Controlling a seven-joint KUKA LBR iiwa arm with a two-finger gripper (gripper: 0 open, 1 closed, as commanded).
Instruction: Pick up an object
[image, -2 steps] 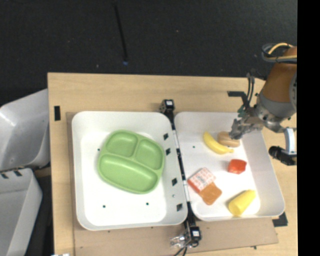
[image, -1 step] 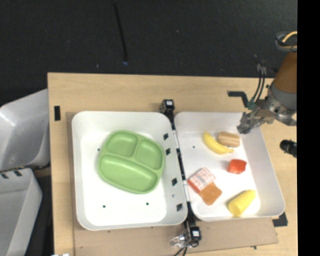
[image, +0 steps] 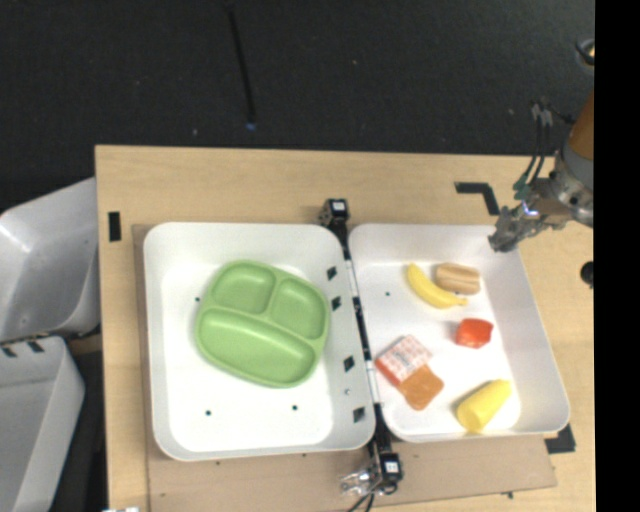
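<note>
The end effector (image: 505, 232) hangs over the far right corner of the right bin (image: 530, 300), at the bin's rim; I cannot tell how it is set, as it looks small and blurred. No object is seen in it.

The table (image: 220, 180) carries 2 white bins side by side. The left bin (image: 170, 420) holds a green divided plate (image: 263, 323) with 3 compartments, lying near its middle.

In the right bin, a banana (image: 433, 286) lies toward the far edge, touching a tan bun-like piece (image: 458, 277) on its right. A red piece (image: 475, 332) sits nearer the right wall. By the bin's left edge a pink-and-white packet (image: 402, 358) touches an orange block (image: 423, 387). A yellow piece (image: 483, 404) lies near the front right corner.
</note>
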